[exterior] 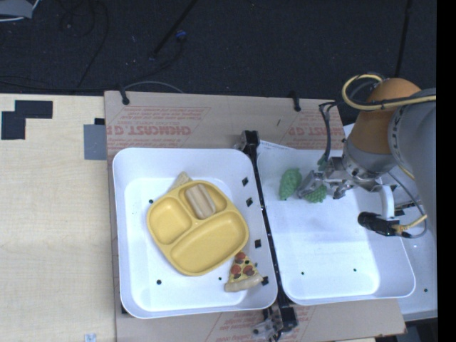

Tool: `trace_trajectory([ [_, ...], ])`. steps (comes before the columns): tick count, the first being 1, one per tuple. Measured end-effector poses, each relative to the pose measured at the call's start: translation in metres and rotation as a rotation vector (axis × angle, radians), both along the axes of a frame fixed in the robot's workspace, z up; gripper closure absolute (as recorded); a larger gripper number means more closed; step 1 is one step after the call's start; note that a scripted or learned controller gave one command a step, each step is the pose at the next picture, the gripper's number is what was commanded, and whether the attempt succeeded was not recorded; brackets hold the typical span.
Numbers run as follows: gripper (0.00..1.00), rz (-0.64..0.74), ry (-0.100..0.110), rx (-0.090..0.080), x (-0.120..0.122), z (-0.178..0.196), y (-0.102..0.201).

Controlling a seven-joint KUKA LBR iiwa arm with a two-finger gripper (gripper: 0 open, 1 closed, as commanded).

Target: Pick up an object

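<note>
The grey arm (pixel 406 137) reaches in from three o'clock, orange band uppermost, wrist bent down over the right bin (pixel 335 262). Its gripper (pixel 322 185) sits low at the bin's upper part. A green leafy object (pixel 289 183) lies just beside it at nine o'clock; a second green piece (pixel 315 195) sits right at the fingertips. Whether the claw is clenched or released I cannot tell. The left bin (pixel 135 184) holds a yellow divided plate (pixel 196 230), and a pizza slice (pixel 242 273) at its five o'clock.
</note>
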State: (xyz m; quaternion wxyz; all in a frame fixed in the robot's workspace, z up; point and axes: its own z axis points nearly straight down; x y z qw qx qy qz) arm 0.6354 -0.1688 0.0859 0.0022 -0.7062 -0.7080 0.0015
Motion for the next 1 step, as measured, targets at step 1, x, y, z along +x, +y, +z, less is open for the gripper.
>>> trace_trajectory([
  [1, 1.0, 0.0, -0.001, 0.0, 0.0006, 0.0117, -0.0003],
])
